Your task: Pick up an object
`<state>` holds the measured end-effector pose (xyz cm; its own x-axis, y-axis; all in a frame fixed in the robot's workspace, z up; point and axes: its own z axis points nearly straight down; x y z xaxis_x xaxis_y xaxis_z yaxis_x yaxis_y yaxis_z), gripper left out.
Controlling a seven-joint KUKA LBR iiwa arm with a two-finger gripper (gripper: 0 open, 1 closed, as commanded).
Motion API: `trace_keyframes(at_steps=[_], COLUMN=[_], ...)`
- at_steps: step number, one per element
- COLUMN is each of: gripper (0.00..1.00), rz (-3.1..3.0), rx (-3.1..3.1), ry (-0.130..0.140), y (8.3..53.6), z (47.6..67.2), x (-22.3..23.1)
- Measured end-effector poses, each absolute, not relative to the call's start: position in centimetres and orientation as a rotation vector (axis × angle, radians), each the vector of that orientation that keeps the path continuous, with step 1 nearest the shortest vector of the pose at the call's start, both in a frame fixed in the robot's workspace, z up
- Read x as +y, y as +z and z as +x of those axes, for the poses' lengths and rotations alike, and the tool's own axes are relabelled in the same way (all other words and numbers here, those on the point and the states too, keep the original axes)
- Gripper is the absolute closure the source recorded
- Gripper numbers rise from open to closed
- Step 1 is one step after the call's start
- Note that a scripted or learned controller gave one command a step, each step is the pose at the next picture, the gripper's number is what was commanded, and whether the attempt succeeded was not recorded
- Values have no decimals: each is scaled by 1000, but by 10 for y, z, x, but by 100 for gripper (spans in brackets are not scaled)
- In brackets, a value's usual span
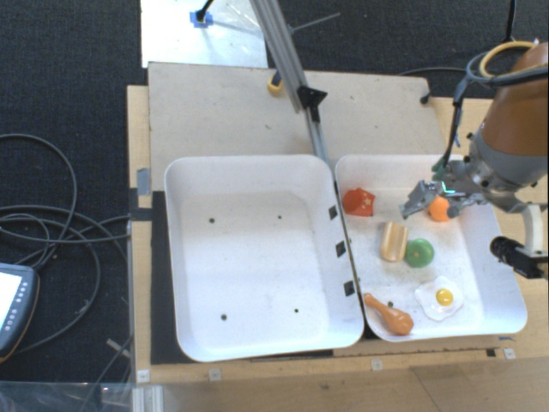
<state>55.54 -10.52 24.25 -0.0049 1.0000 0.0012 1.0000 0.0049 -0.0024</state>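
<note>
Over the right bin (506, 316), near its far side, the grey arm (515, 118) reaches in from the right and its gripper (429, 200) hangs low beside a small orange ball (440, 209). The dark fingers (418, 202) point leftward and lie just to the left of the ball, apparently touching it or nearly so, but whether they are spread or closed cannot be told, and the ball does not sit plainly between them. Left of the gripper, close to the wall shared by the two bins, rests a red block (359, 202). Nearer the middle of the bin a tan, bread-like piece (394, 240) lies lengthwise, with a green round object (419, 253) touching or just beside its right side. Toward the near edge a fried egg toy (440, 299) lies flat, white with a yellow yolk, and to its left an orange carrot-like piece (389, 314) lies at a slant against the near wall. The left bin (184, 230) stands alongside on the table (223, 101), their rims touching. A grey pole (283, 41) crosses above the table's far side.
</note>
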Motion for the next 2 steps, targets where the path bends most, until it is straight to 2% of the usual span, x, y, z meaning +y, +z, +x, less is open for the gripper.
trace_keyframes(at_steps=[1,2], gripper=[0,0], rz=[-2218,-2219], rx=[-2225,-2220], ry=[-2,2], y=[244,202], z=[556,560], x=[-105,-104])
